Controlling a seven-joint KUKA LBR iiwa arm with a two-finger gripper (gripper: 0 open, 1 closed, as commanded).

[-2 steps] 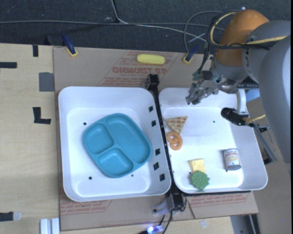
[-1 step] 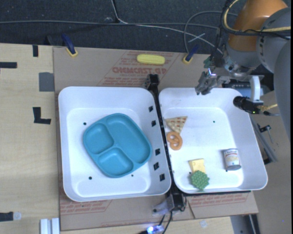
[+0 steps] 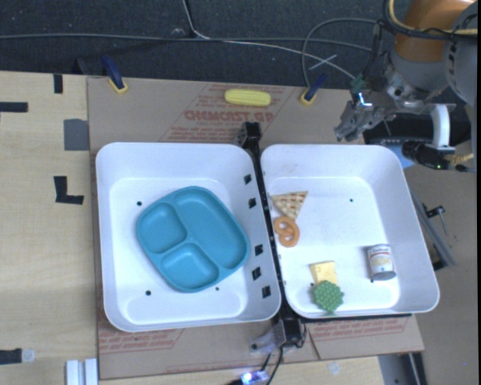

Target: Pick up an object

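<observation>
The right bin [image 3: 389, 167] holds a triangular cracker [image 3: 290, 204], a pretzel [image 3: 287, 232], a yellow cheese block [image 3: 323, 272], a green broccoli piece [image 3: 328, 296] and a small can [image 3: 379, 262] lying near the right wall. My gripper [image 3: 354, 124] hangs above the bench just beyond the right bin's far edge, apart from all of these objects. Nothing shows between its fingers.
The left bin [image 3: 112, 215] contains a blue divided plate [image 3: 191, 237]. A yellow banana-like item [image 3: 247, 97] lies on the cardboard behind the bins. Cables run across the dark back area, and the arm's grey and orange body [image 3: 433, 22] fills the upper right.
</observation>
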